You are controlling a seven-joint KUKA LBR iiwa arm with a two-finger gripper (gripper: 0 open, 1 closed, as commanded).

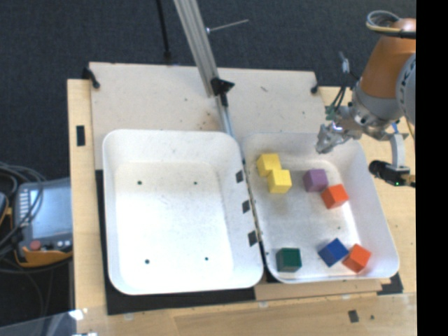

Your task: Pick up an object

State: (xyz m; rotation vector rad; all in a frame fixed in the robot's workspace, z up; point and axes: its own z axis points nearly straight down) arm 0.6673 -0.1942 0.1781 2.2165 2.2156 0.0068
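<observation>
Gripper [327, 143] of the grey arm [381, 82] hangs over the far rim of the right bin [371, 187], near its far right corner; its fingers are small and blurred against the white wall, so whether they stand apart or together cannot be told, and nothing is seen between them. Part of the arm is cut off at the right edge, where its orange band [388, 58] shows.

Seven blocks lie in the right bin. Two yellow blocks [274, 173] touch each other near the bin's left wall, one slightly nearer than the other. A purple block [316, 180] sits toward the middle, closest to the gripper yet apart from it, with an orange block [334, 196] just beside it on the near right. Along the near wall stand a dark green block [288, 259], a blue block [333, 252] and a second orange block [358, 257], the last two touching. All appear as small plain cubes; their lower faces are hidden.

The left bin [112, 187] shows only dark specks on its floor. A slanted metal post [199, 40] rises from between the bins and runs out of the top edge.
</observation>
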